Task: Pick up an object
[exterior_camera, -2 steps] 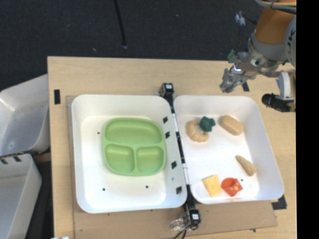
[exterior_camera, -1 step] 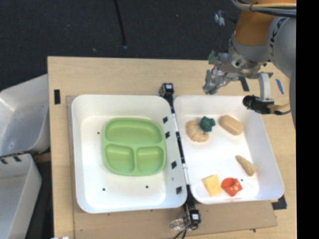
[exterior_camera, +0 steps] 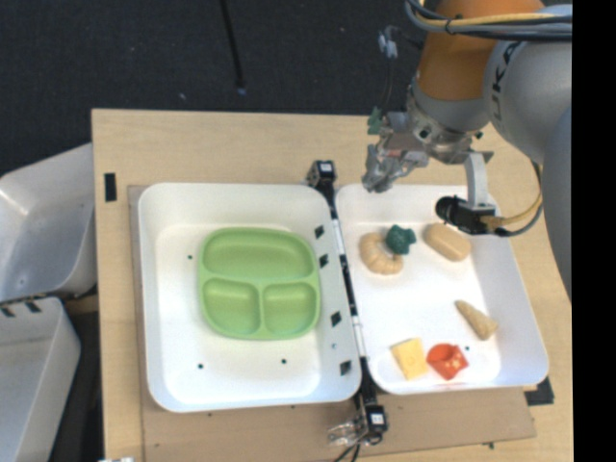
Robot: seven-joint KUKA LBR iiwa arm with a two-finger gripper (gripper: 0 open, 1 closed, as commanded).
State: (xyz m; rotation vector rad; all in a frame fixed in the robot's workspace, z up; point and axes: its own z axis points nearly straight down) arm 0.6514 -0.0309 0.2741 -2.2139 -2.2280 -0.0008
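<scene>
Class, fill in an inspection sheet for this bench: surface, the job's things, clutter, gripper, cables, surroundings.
Surface: wooden bench bearing left bin and right bin.
Job's things: in the right bin, green toy touching curved tan piece; tan roll; tan cone; yellow block beside red piece.
Clutter: green divided tray in the left bin.
Gripper: gripper above the right bin's far left corner, holding nothing seen.
Cables: cables looped over the arm.
Surroundings: dark floor; white containers at left.
</scene>
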